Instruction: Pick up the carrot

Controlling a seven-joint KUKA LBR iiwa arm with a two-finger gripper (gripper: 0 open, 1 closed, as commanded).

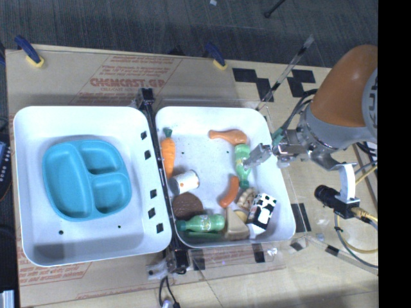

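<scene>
Carrot lies untouched at right bin's left wall — gripper sits across the bin near its right side, grip state unclear — pick not started.

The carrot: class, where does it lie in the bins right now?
The carrot lies in the right bin, against its left wall, green top pointing away, just above the small can.
</scene>
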